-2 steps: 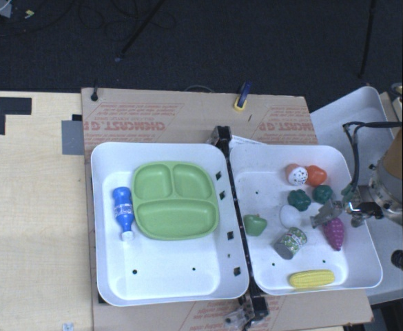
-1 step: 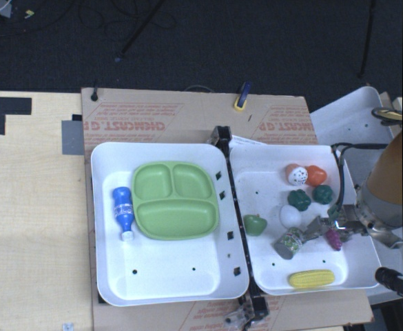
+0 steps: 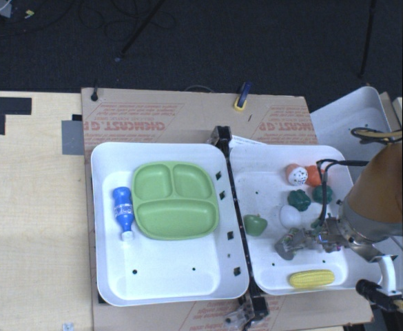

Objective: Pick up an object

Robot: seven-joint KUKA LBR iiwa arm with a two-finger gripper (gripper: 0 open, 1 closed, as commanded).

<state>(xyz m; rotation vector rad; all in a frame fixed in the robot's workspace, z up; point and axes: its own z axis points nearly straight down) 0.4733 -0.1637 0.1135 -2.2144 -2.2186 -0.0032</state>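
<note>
In the right bin [image 3: 270,158] my gripper [image 3: 285,245] reaches in from the right and points left, low over the bin floor. It sits between a green pepper-shaped toy [image 3: 255,224] to its upper left and a yellow corn cob [image 3: 311,278] below it. A white ball [image 3: 289,216] lies just above the gripper. Further back are two dark green pieces [image 3: 299,199] [image 3: 322,193], a white spotted ball [image 3: 297,176] and an orange piece [image 3: 313,177]. I see no object held by the gripper.
The left bin [image 3: 108,254] holds a green divided plate [image 3: 175,200] and a blue bottle [image 3: 122,211] lying at its left. The raised divider [image 3: 234,205] between the bins runs just left of the pepper toy. A black cable [image 3: 325,178] loops above the wrist.
</note>
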